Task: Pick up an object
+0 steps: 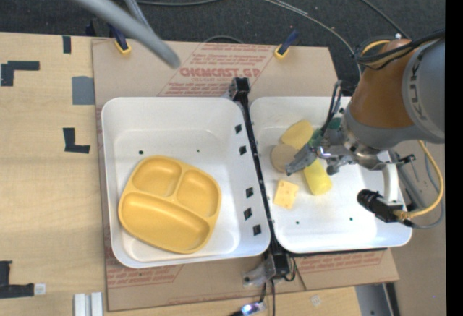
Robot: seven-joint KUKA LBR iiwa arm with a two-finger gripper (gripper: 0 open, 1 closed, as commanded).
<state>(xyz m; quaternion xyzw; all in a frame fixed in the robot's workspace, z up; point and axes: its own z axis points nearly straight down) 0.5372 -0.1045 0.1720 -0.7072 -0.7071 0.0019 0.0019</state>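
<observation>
Hovering over yellow blocks [317, 178] in the right bin [340, 231], gripper [309, 157]; finger state impossible to tell.

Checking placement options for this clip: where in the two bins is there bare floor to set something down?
Left bin: bare strip behind the yellow divided plate. Right bin: bare front floor, past the cheese wedge. Crowded mid-bin, where the gripper sits among yellow pieces.

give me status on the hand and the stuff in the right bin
Hand low in right bin, among the yellow pieces. Yellow block right beside it, grasp unconfirmed. Cheese wedge lies apart. Yellow tray sits in left bin.
</observation>
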